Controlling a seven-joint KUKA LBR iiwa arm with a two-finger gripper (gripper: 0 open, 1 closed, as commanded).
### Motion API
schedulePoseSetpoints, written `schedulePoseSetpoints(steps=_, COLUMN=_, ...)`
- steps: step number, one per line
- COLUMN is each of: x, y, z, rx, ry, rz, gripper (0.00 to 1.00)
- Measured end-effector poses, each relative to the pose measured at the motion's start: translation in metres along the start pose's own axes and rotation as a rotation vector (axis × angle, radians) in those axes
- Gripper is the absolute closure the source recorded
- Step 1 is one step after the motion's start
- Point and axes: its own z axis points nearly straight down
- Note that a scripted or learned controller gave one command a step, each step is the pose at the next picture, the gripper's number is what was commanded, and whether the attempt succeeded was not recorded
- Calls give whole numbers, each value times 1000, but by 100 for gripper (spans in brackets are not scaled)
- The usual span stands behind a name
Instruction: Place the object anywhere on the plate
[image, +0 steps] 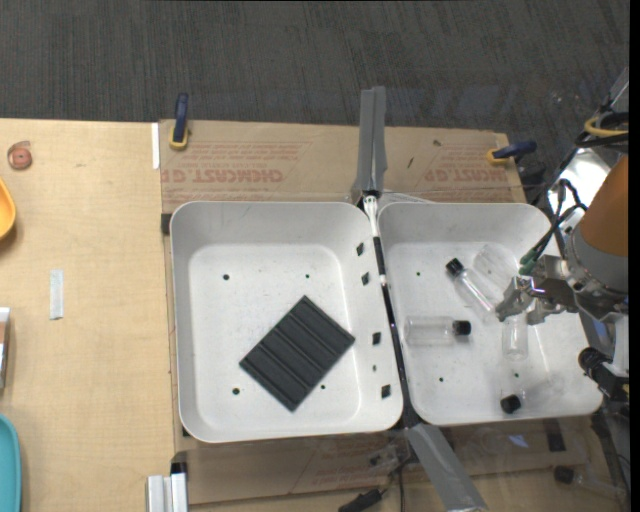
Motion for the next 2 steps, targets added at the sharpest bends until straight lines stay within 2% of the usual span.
schedulePoseSetpoints(steps=1, x=67, y=42, z=-41, rx=2, ry=-2, rz=205, gripper=100)
schedulePoseSetpoints(steps=2, x=194, y=38, z=-40, rx=2, ry=-2, rz=183, gripper=100)
